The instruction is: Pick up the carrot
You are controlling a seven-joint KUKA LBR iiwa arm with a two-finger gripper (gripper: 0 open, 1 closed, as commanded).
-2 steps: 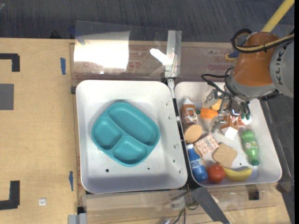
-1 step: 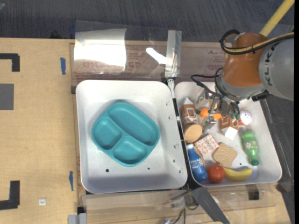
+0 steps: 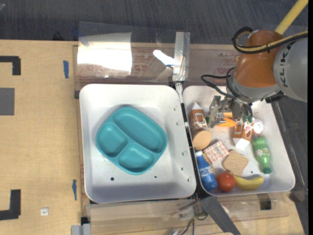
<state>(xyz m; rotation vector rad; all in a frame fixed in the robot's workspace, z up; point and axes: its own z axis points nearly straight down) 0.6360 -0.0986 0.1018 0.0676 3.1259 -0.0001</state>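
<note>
Carrot (image 3: pixel 226 123) lies under the claw (image 3: pixel 229 112), whose state I cannot tell; lift straight up, clear of neighbouring toys.

Table from above, dark floor beyond.
Showing a pale wooden table (image 3: pixel 34 131) with black angular marks (image 3: pixel 12 65) near the left edge and small blue tape strips (image 3: pixel 65 68); carrying two shallow white bins, left (image 3: pixel 93 102) and right (image 3: pixel 283 146), side by side; catching bright glare on a clear plastic sheet (image 3: pixel 105 58) behind the left bin; giving way to dark grey floor (image 3: pixel 146 6) along the top.
</note>
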